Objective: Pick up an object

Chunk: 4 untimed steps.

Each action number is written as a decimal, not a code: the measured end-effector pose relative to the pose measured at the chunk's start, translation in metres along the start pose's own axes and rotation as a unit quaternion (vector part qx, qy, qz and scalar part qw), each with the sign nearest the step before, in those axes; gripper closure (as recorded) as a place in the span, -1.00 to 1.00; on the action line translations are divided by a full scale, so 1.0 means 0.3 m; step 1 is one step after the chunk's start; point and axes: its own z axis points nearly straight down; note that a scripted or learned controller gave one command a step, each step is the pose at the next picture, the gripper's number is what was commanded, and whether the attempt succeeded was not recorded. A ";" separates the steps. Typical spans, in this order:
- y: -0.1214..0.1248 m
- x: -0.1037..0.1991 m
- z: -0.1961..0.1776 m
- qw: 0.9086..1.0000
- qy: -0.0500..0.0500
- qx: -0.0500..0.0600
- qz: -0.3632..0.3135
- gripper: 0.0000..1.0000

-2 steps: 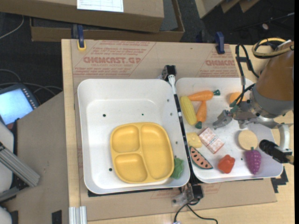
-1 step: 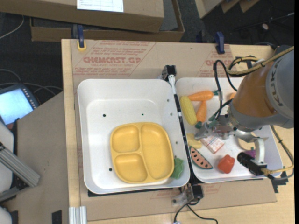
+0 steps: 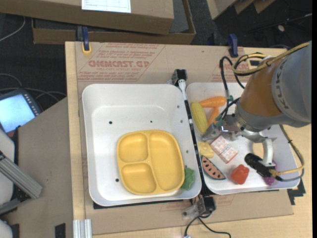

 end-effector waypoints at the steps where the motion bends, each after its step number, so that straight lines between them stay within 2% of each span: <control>1: -0.006 -0.009 0.000 1.000 0.000 0.002 0.000 -1.00; 2: 0.114 -0.006 0.001 1.000 0.000 0.001 0.000 -1.00; 3: 0.111 -0.006 -0.033 1.000 0.000 0.001 0.000 1.00; 4: 0.081 0.253 -0.492 1.000 0.002 -0.004 -0.004 1.00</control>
